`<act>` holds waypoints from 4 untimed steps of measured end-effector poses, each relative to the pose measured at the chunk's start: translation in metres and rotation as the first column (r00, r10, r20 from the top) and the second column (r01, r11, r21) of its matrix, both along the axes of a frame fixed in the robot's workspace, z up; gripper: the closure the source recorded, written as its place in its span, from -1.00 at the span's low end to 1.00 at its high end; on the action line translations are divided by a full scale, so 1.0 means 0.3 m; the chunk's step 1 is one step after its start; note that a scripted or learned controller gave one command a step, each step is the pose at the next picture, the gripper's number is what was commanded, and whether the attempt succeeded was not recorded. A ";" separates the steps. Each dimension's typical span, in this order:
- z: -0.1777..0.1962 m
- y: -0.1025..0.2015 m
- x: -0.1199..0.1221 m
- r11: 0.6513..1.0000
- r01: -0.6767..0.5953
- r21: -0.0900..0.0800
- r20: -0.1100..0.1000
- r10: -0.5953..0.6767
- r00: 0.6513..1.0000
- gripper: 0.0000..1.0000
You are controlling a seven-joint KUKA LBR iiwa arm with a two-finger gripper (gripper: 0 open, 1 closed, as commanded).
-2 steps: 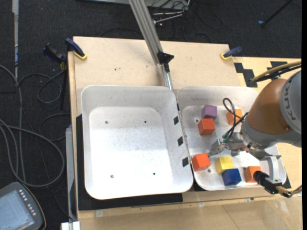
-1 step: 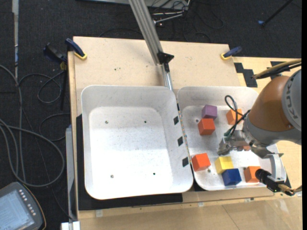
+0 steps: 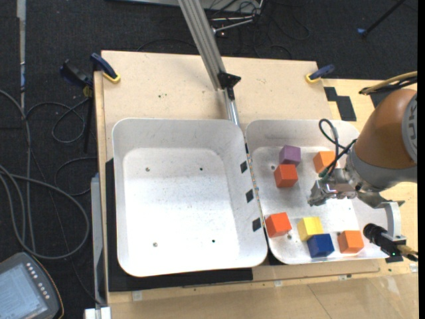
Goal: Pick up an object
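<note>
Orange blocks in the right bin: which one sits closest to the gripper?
The orange block at the bin's far right, beside the purple block, just above the gripper. The others lie farther: one at the near-left, one at the near-right.

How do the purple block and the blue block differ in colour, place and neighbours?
The purple block lies at the right bin's far side; the blue block lies near its front edge. Purple touches a red block; blue touches a yellow block. Both are small cubes.

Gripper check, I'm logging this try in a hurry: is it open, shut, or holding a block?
Gripper: cannot be told; it hangs over the right white bin, with no block seen in it.
</note>
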State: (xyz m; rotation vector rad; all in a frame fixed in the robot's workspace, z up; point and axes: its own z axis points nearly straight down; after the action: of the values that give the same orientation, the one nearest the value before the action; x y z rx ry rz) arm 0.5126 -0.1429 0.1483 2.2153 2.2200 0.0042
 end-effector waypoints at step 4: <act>0.199 0.527 0.264 1.000 -0.006 0.004 -0.003 0.006 1.000 1.00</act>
State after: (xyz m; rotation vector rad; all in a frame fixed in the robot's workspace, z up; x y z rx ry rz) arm 0.5920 0.0151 0.2081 2.2120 2.2302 0.0049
